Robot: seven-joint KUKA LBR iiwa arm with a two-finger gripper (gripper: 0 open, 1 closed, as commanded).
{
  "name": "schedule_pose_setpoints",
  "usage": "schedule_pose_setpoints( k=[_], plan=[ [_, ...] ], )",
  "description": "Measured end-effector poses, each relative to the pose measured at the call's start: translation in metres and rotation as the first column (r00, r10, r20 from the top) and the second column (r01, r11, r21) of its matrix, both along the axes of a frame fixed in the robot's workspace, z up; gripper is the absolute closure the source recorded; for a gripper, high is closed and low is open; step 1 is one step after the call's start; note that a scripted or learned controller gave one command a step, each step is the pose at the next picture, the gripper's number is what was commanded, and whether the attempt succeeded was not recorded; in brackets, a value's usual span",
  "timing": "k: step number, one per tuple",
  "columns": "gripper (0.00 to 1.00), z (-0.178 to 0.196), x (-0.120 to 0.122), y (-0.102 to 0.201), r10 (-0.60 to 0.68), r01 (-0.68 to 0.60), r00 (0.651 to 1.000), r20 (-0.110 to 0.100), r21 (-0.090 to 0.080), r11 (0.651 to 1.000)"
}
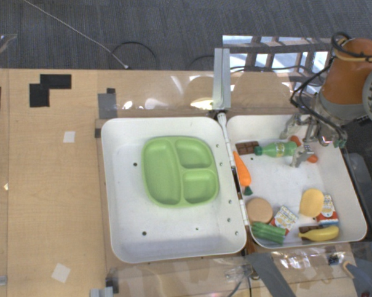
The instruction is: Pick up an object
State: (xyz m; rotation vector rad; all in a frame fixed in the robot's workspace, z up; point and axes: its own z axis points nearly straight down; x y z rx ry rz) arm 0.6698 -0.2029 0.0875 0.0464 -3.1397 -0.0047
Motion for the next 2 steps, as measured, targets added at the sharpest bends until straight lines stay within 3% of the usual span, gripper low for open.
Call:
schedule_pose_setpoints(
  k=[1, 2],
  plan=[
    [0.00, 0.000, -0.002, 0.009, -0.068, 0.068, 0.998, -0.001, -0.006, 0.998],
    [0.00, 0.001, -0.003, -0.002, -0.039, 0.039, 0.999, 0.006, -0.003, 0.999]
  ],
)
